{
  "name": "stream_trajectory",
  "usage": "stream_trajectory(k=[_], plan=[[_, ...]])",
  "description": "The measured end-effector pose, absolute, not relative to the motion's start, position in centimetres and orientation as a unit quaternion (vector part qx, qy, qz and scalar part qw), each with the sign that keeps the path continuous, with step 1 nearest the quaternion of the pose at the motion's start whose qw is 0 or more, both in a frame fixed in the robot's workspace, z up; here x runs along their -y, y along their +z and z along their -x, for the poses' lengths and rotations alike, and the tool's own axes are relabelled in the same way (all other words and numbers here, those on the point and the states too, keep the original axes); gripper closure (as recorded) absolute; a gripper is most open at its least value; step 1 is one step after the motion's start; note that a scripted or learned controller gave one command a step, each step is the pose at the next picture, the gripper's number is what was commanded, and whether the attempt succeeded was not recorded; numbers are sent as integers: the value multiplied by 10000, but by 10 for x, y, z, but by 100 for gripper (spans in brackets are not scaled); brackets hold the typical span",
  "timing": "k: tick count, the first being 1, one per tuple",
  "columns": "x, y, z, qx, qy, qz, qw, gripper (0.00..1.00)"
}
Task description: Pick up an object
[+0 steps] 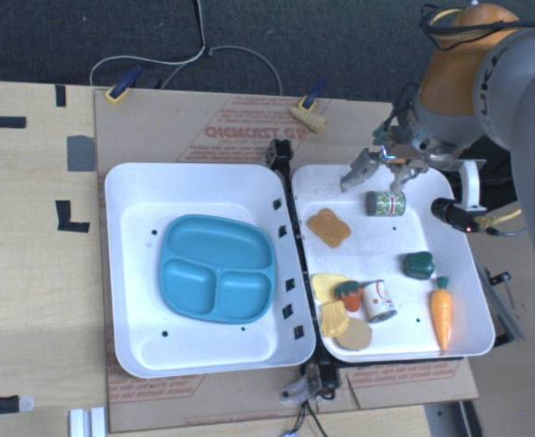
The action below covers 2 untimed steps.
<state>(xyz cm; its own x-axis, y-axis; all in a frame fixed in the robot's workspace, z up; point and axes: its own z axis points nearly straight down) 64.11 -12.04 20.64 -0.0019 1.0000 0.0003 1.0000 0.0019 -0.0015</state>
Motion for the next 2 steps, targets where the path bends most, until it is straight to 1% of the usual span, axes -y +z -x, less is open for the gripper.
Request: stream_trajectory(k=[1, 2], plan=[[62, 183, -633, 7092, 10, 7050, 20, 0], [106, 81, -577, 7058, 5, 7084, -8, 0]])
